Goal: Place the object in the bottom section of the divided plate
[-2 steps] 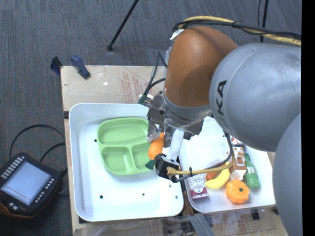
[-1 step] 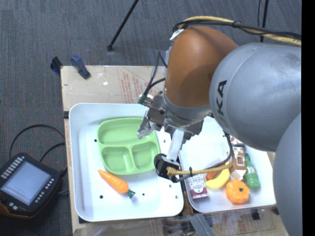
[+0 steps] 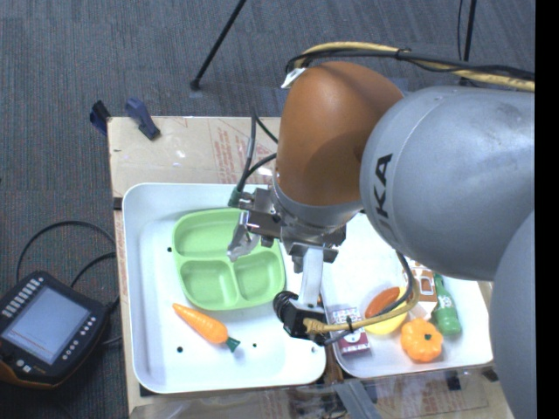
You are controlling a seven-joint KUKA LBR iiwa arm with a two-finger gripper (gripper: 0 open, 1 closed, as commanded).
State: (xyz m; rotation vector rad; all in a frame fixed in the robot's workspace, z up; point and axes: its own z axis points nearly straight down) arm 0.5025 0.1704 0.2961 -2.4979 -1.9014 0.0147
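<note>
gripper (image 3: 244, 236) hangs over the green divided plate (image 3: 185, 250) in the left bin (image 3: 147, 234), roughly above the ridge where the sections meet, at the plate's 2 o'clock side. can't tell if the pincer is apart or together, wrist blocks it, and nothing visibly held

all plate sections look bare, so the place isn't done. likely target is the carrot (image 3: 202, 323): lying flat on the bin floor at the plate's 7 o'clock, just beside the rim, not touching it, green tip pointing to 4 o'clock. my guess, the task doesn't name the object

other candidates sit in the right bin (image 3: 371, 264), off at the plate's 4 o'clock: pumpkin (image 3: 422, 340), green bottle (image 3: 448, 314), small box (image 3: 355, 340)

status: early. pick, carry and release into the bottom section all still to do
</note>
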